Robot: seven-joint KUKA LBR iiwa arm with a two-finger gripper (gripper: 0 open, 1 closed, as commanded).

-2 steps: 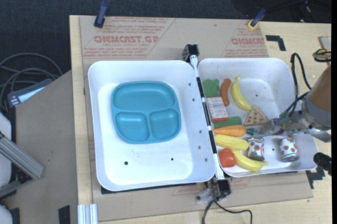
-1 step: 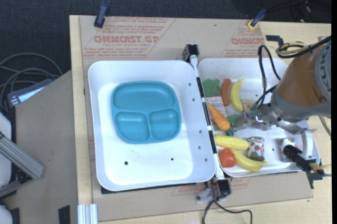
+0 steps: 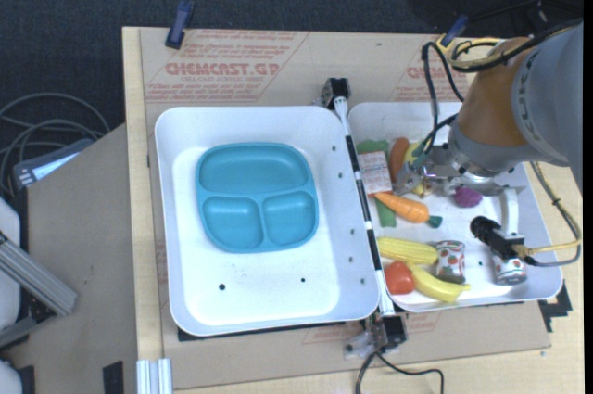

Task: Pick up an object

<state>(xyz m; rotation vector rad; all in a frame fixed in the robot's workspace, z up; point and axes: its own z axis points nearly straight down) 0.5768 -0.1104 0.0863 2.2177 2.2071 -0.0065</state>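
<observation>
Blue and three-welled, a divided plate (image 3: 257,197) sits centred in the left bin (image 3: 176,197), likely awaiting items. Toy food crowds the right bin (image 3: 547,285): a carrot (image 3: 404,208) near its left wall, a banana (image 3: 437,285) toward the front edge. The arm (image 3: 519,105) bends down over the middle; the gripper (image 3: 435,170) is too obscured to tell its state.

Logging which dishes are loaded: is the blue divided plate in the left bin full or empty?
Empty: all three compartments of the blue divided plate show bare blue.
</observation>
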